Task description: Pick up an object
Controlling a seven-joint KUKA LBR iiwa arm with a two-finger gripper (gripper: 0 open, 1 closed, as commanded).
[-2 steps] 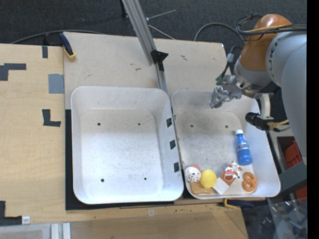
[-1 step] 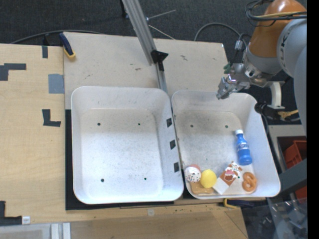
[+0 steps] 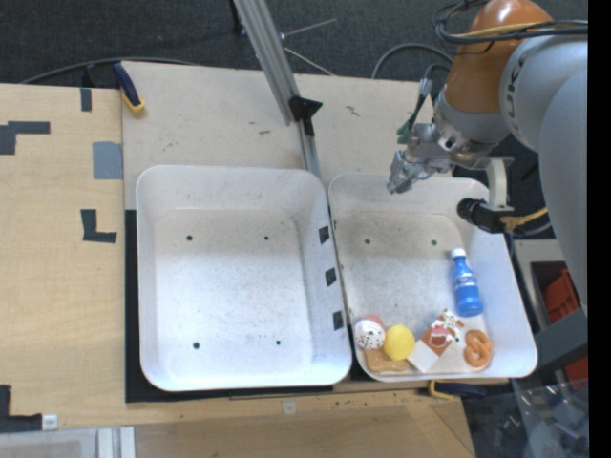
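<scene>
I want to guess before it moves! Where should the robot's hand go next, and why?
Probably toward the near end of the right bin. The gripper hangs over the bin's far rim, apart from everything, while the blue bottle, yellow ball and other small toys lie bunched at the near end.

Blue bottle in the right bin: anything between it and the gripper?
Nothing visible. The gripper hangs over the right bin's far edge; bare bin floor separates it from the blue bottle near the right wall.
</scene>
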